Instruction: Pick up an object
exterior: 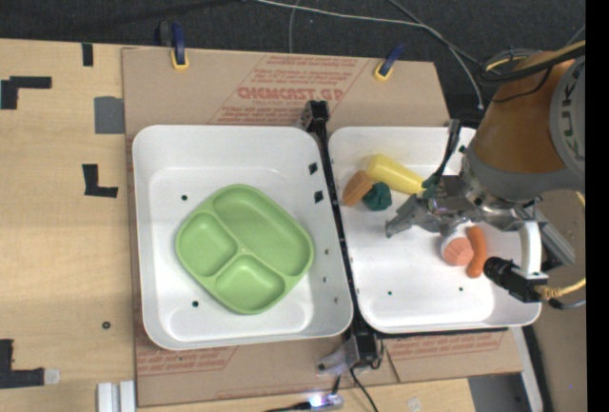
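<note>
Orange-and-pink toy pieces (463,248), carrot-like in shape, lay in the right bin (419,310) just to the right of the claw (411,218) and slightly below it, close against the wrist housing and not between the fingers.

Claw: two dark grey fingers were spread apart in a splayed V over the bin floor, one tip pointing down-left, the other up toward the yellow piece; nothing was held between them.

Yellow banana-like toy (394,174): just above the claw, slanting from upper left to lower right, its lower end near the upper finger.

Teal round object (379,197): up and to the left of the claw, touching the yellow toy's underside.

Orange oval object (357,188): further left of the claw, touching the teal one, near the bin's left wall.

Arm (528,129): grey with an orange band, to the right of and above the claw.

Green divided plate (244,248): well to the left of the claw, three compartments, lying in the left bin (162,163).

Cardboard sheet (285,82): beneath both bins, held by two yellow-tipped clamps (177,53) at its far edge.
</note>
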You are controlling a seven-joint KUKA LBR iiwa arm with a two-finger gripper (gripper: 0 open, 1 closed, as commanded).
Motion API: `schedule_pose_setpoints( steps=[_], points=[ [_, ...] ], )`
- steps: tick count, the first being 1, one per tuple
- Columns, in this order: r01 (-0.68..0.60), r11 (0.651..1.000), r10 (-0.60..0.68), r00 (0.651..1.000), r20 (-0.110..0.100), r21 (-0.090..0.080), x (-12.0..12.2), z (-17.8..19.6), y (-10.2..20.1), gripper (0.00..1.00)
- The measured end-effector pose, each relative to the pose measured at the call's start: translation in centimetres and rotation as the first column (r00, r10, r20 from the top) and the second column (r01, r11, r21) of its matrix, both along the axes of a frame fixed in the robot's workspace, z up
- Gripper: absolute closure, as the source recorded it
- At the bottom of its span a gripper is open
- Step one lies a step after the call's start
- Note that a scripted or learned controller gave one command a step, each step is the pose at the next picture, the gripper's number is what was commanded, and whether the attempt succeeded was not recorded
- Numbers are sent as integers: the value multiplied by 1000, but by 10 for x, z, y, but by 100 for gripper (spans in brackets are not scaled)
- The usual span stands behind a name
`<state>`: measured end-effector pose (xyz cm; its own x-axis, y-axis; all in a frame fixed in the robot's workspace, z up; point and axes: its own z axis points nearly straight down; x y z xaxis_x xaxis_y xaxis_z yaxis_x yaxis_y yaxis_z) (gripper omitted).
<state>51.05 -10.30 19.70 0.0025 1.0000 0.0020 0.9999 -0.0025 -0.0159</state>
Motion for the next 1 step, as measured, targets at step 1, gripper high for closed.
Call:
schedule_pose_setpoints(
  steps=[1],
  points=[
    [-4,1000,4,1000,13,-1,3,6,0,0]
  ],
)
